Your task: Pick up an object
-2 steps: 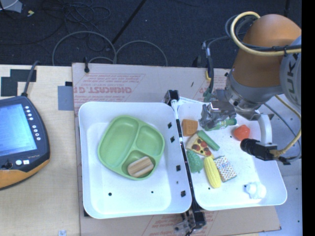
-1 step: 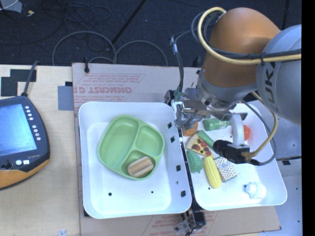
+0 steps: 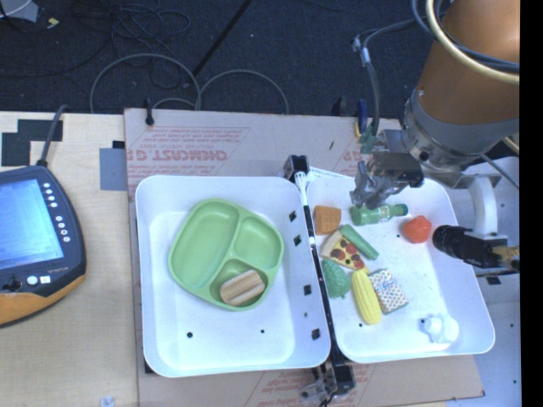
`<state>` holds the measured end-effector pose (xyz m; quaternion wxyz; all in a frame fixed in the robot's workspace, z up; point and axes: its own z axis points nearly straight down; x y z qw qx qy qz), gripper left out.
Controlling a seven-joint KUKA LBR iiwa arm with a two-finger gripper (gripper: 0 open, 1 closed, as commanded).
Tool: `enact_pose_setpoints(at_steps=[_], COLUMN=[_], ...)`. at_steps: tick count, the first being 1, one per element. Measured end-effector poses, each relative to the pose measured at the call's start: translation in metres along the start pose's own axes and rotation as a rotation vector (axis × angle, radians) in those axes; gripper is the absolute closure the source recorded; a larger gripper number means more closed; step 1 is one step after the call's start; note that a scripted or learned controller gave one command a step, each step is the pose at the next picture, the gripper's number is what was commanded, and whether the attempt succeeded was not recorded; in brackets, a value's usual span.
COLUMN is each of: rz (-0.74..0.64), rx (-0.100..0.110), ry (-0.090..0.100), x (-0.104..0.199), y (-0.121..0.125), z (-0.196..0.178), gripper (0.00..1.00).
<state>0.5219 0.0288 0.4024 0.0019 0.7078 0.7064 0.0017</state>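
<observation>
Green bottle (image 3: 378,214) lies in the right bin (image 3: 458,329), long axis left-right (cap rightward). Over it the pincer (image 3: 371,195) points down from the right; its grip is unclear.

Grey KUKA arm with orange band (image 3: 471,53) enters from upper right, wrist angled down-left. Two-finger metal gripper (image 3: 371,195) points downward, low over the right side; wrist housing blocks much of it.
</observation>
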Motion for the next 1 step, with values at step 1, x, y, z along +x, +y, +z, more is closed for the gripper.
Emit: enact_pose_setpoints(at_steps=[1], rz=[-0.003], rx=[0.007], ry=[0.001], x=[-0.0018], y=[-0.0478], z=[-0.0162], gripper=[1.0])
